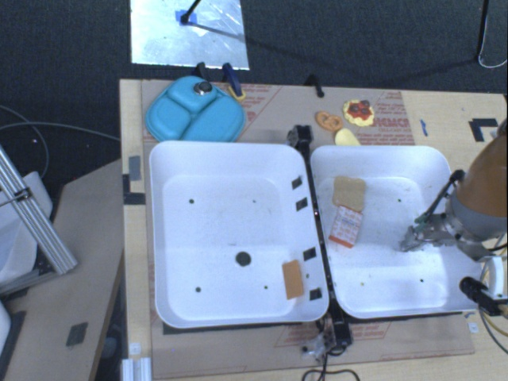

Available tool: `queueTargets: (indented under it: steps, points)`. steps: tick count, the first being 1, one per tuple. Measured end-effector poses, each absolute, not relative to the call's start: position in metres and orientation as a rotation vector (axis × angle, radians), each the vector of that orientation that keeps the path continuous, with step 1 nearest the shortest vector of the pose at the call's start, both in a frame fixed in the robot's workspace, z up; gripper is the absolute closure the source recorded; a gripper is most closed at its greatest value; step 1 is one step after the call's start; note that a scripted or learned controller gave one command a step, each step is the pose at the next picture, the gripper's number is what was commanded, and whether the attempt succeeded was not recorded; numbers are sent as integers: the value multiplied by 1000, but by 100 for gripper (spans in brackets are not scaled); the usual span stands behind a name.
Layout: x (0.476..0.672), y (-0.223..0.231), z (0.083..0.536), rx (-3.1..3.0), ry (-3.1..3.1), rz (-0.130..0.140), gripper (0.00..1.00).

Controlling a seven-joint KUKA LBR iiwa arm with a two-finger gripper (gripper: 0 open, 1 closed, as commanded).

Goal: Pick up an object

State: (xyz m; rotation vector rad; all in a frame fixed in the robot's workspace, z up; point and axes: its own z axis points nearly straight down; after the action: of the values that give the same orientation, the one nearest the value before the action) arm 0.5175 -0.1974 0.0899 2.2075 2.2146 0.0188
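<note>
While I hang low over the right bin [432, 165], I am at the approach step, with nothing picked up yet.

My gripper [414, 240] sits near the bin's right side, above bare white floor, and at this slant I cannot tell how far its jaws stand apart; nothing shows between them, and nothing seems to touch them. The nearest things worth taking lie well to my left in the same bin: a tan square block [348, 191] and, just below it and touching, a small red-and-white card [344, 226]. I judge the next move calls for a shift leftward across the bin, then a straight drop over one of the two. Another tan block [292, 279] and a dark disc [243, 259] lie in the left bin [171, 165], further off.
</note>
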Motion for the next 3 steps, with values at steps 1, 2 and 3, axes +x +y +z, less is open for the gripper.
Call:
queueTargets:
  steps: [1, 2, 3]
  points:
    - [555, -171, 88, 2209, 2218, 2, 100]
    - [530, -205, 89, 2209, 2217, 18, 100]
    - [492, -146, 90, 2203, 2206, 11, 100]
